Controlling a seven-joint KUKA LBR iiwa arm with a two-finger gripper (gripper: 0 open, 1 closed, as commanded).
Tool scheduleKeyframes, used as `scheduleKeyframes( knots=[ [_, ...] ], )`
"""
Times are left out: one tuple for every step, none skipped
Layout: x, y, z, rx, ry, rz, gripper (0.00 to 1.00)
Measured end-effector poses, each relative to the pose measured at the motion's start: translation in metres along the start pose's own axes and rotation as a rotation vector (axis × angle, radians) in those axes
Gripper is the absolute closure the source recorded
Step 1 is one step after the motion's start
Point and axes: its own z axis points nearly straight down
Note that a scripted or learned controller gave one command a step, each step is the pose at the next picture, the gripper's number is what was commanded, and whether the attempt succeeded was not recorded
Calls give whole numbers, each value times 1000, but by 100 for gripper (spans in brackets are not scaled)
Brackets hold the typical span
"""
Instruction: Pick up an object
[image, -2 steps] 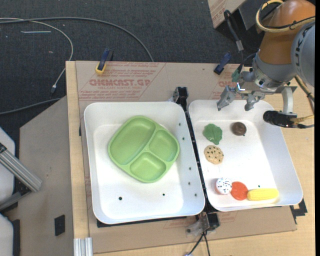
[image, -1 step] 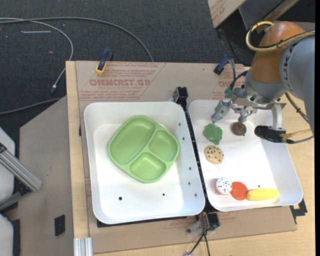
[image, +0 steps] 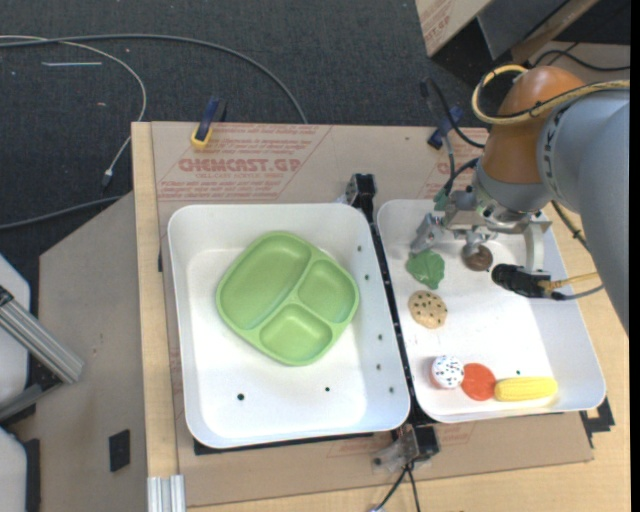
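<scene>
Right now I see a crumpled green toy leaf (image: 427, 268) in the right bin (image: 560, 330). It lies just below my gripper (image: 440, 232), touching a fingertip. Whether anything is gripped, I cannot tell.

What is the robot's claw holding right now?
Cannot be told: the gripper is low in the right bin, just above the green leafy piece, but no grasp is visible.

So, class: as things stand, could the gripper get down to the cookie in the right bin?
Probably yes. The cookie lies flat in the right bin with bare floor around it, just below the green piece, and the gripper hangs close above that end.
</scene>
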Motion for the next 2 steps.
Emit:
scheduleKeyframes(
  knots=[
    [0,1,-14,-5,-1,0,100],
    [-8,4,-76,-14,-3,2,100]
  ],
)
